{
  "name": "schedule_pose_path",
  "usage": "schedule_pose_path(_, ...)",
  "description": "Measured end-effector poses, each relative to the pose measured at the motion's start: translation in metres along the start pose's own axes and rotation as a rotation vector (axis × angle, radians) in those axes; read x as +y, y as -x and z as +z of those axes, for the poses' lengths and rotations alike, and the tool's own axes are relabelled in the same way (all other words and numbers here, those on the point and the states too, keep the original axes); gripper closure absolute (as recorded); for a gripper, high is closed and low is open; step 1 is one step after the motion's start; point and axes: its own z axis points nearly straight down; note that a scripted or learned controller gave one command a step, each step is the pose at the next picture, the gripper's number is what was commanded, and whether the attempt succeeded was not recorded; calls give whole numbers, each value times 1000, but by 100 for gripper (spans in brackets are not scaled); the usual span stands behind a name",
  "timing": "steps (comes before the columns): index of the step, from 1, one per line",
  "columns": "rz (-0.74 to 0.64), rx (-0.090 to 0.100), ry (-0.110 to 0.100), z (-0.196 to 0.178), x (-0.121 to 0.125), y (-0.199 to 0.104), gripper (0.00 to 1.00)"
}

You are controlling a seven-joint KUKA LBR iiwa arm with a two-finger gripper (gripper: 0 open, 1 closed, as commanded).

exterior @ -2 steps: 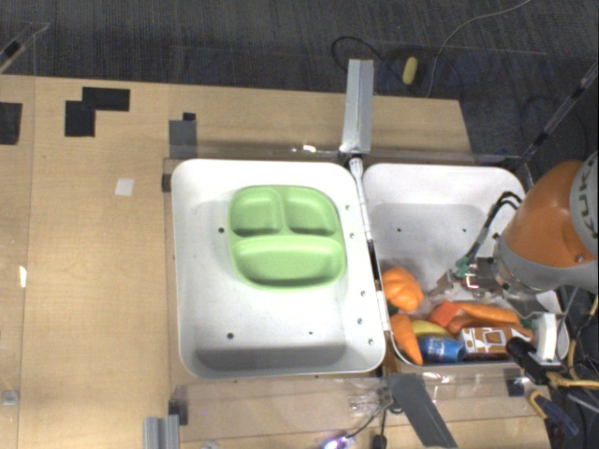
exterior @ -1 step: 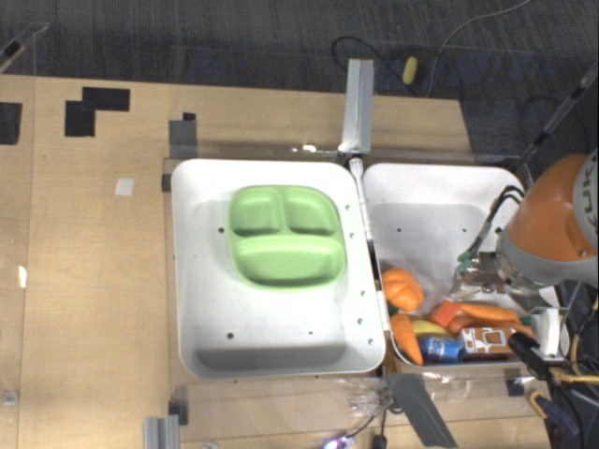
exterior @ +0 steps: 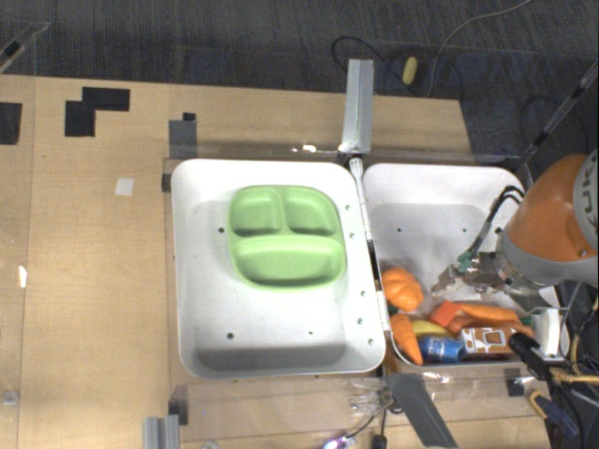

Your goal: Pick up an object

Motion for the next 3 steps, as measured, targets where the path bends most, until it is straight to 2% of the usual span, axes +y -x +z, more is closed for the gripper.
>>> schedule_pose_path(1, -217, 0, -2, 11, -6, -52, 0)
schedule_pose_path(2, -219, 2, 6, -1, -3, -54, 100)
schedule_pose_path(3, 124, 1, -18, -82, 32, -95, 100)
